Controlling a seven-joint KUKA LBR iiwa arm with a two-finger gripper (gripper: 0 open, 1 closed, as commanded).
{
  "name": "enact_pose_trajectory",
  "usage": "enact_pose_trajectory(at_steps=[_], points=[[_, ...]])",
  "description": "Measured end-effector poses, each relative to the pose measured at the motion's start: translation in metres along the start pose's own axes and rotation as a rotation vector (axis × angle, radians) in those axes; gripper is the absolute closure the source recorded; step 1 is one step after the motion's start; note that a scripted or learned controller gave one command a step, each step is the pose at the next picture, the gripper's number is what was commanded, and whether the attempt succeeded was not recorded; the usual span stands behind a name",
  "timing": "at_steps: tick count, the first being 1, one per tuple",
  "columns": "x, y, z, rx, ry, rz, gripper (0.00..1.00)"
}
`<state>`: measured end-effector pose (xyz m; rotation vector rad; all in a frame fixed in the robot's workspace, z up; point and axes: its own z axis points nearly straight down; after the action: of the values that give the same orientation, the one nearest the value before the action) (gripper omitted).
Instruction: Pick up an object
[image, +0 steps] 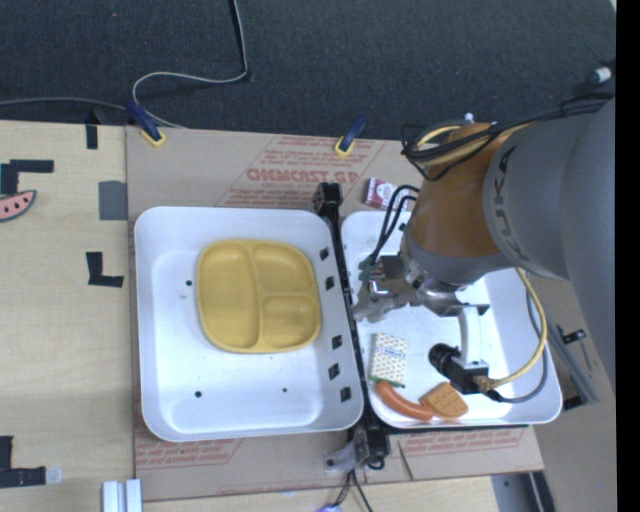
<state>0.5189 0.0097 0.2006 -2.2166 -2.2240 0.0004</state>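
Objects for picking, a small printed packet (389, 357), a hot dog (397, 399) and an orange piece (446, 402), lie in the right bin (540, 395). Above them hangs the gripper (385, 290); its state cannot be told.

Light wood bench (60, 330) across frame, w/ brown cardboard sheet (290, 170) laid flat over centre, red print near top edge. Two shallow white bins side by side on the cardboard: left bin (160, 330) centre-left, right bin (535, 400) centre-right, touching along a black divider strip. Yellow-blue clamps pinning cardboard's top edge: one (148, 126) upper left, one (350, 140) upper centre. Black tape marks (98, 270) on bare wood at far left, plus grey patch (113, 199) and pink-red sticker (14, 205). Small red-white packet (377, 192) on cardboard just above right bin.
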Motion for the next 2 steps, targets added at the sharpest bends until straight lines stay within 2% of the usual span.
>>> enact_pose_trajectory(at_steps=[1, 2], points=[[-0.001, 0.0, 0.0, 0.0, -0.001, 0.001, 0.0], [0.004, 0.004, 0.017, 0.002, -0.001, 0.003, 0.0]])
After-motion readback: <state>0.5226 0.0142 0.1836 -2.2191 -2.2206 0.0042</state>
